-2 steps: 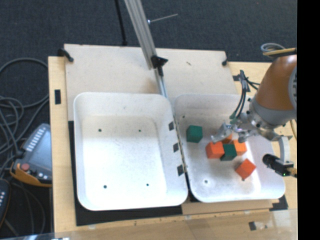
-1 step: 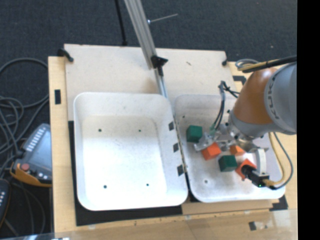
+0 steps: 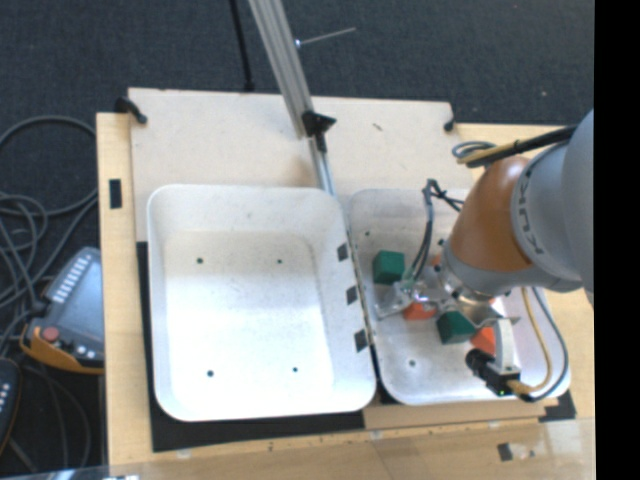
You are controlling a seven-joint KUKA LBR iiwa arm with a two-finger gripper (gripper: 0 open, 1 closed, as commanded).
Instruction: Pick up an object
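Now | hand (image 3: pixel 418 298) low in right bin (image 3: pixel 400 378) | near its left wall, blocks crowding

I work in a robotics lab: my table (image 3: pixel 230 143) is a bare plywood board on dark carpet (image 3: pixel 120 28), with loose cables (image 3: pixel 30 198) trailing beside it, a control pendant (image 3: pixel 70 313) on the floor and a metal camera pole (image 3: pixel 285 58).

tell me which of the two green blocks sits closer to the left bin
The green block at the upper left of the right bin, near the divide. The other green block lies lower and further right, under the arm.
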